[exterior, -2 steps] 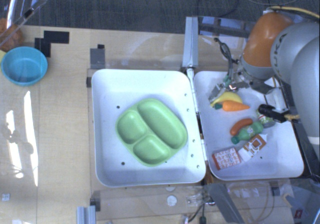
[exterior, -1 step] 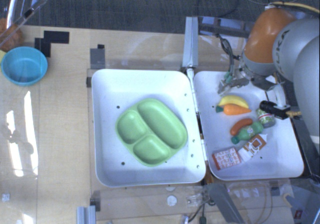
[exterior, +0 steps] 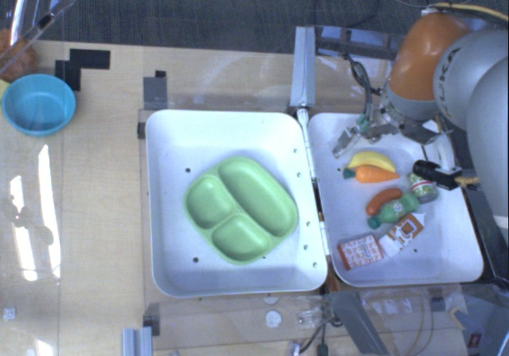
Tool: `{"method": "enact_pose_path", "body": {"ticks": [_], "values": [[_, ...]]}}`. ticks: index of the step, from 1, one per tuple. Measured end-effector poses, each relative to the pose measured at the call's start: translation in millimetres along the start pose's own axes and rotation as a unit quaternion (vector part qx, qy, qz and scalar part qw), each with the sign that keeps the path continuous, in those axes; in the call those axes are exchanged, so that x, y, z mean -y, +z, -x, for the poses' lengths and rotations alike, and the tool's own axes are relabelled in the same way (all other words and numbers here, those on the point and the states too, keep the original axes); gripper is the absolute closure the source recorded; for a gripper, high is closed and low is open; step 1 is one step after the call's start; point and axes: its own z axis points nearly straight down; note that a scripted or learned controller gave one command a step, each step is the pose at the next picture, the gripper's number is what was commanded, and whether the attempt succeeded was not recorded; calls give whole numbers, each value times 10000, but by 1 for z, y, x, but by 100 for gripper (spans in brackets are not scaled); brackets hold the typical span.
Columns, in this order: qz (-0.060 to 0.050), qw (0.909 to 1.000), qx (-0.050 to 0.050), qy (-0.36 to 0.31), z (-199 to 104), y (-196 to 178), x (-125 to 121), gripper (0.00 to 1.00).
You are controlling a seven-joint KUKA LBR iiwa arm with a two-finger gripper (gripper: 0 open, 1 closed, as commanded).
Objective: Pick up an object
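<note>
— Over the right bin's (exterior: 469,267) far left corner, what is the gripper (exterior: 355,137) doing?
— Its fingers stand apart, holding nothing, just above the banana (exterior: 374,160) and carrot (exterior: 375,175).
— And the arm (exterior: 461,68)?
— It bends in from the right, wrist angled down-left.

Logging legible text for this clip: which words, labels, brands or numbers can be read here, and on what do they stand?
None can be read.
Red and white carton in the right bin: printed face, too blurred to read.
Smaller red and white packet: markings too small to read.
Green bottle: no legible label.
Round green and white label beside it: blurred.
</note>
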Motion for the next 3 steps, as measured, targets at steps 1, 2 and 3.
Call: {"method": "enact_pose_path", "body": {"ticks": [1, 2, 3], "values": [[-25, 9979, -13, -654, -24, 11, 64, 0], [31, 9978, 7, -662, -24, -2, 60, 100], [30, 9978, 6, -663, -24, -2, 60, 0]]}}
